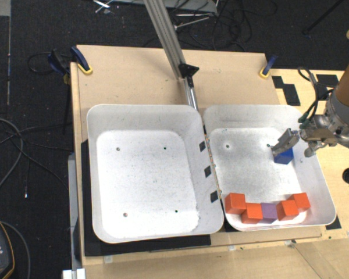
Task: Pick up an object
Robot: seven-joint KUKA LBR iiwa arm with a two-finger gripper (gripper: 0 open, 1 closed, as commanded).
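Black floor with loose cables lies all around the light wooden table (pixel 139 74), which carries two shallow white bins side by side. On the left half stands the left white plastic bin (pixel 102 127). On the right half stands the right white plastic bin (pixel 244 118), and all the blocks are inside it. Near its right wall, toward the right edge of the table, lies a small blue cube (pixel 284 156). The two-finger gripper (pixel 298 143) of the grey arm is just over this cube. Its fingers (pixel 287 138) are spread open, one at the left of the cube and one at the right, and the cube is low between them; whether they touch it cannot be told. Along the front wall of the same bin lies a row of four orange blocks (pixel 237 203) with one purple block (pixel 269 211) among them, well apart from the gripper.
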